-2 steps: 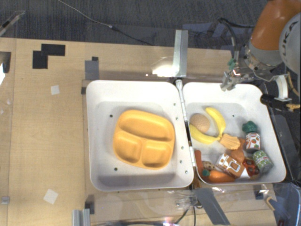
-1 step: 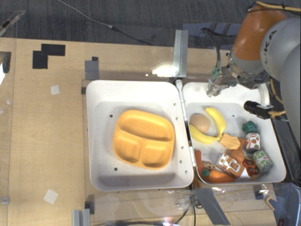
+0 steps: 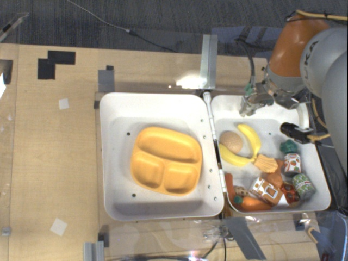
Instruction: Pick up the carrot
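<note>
hovering over the far left corner of the right bin (image 3: pixel 325 197), the gripper (image 3: pixel 251 105) hangs above bare white floor, and whether its fingers are spread or closed cannot be told from this slant; nothing shows between them.

going near to far: the carrot (image 3: pixel 254 203) lies at the bin's near wall, well away from the fingers and toward the camera, with a small printed carton (image 3: pixel 266 190) leaning over it and a red piece (image 3: pixel 229 182) just beside it. a little farther stand two small cans (image 3: pixel 298 174) and a cracker (image 3: pixel 266 162). closer to the fingers lie the bananas (image 3: pixel 243 147) and a brownish round thing (image 3: pixel 231 141), just on the near side of the gripper. off to its left, the other bin (image 3: pixel 116 113) holds a yellow divided tray (image 3: pixel 165 160).

judged from this, the task is barely begun: no grasp is made, the carrot sits untouched, and the gripper has the whole depth of the bin to cross, then a descent among crowded items.
</note>
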Motion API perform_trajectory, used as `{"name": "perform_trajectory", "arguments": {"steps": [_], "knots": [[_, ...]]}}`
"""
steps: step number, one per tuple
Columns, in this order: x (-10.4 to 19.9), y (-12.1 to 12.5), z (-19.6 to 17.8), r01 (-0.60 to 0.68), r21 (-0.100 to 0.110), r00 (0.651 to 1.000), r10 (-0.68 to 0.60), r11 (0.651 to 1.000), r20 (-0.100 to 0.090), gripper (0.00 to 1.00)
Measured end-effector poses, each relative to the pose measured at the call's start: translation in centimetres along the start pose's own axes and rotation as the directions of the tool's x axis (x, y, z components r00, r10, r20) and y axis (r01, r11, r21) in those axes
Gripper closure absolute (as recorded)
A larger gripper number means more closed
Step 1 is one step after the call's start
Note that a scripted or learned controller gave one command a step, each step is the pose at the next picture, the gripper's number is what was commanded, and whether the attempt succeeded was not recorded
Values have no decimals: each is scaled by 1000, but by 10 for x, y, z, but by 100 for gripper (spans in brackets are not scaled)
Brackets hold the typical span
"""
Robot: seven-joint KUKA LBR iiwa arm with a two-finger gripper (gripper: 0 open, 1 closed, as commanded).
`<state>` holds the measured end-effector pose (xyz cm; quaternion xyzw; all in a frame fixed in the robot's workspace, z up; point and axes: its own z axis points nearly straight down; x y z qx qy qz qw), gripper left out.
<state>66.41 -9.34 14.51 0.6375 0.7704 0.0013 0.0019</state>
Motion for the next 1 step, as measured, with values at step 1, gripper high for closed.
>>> {"name": "perform_trajectory", "arguments": {"steps": [1], "knots": [[11, 9, -43, 58, -6, 998, -58, 998, 2, 100]]}}
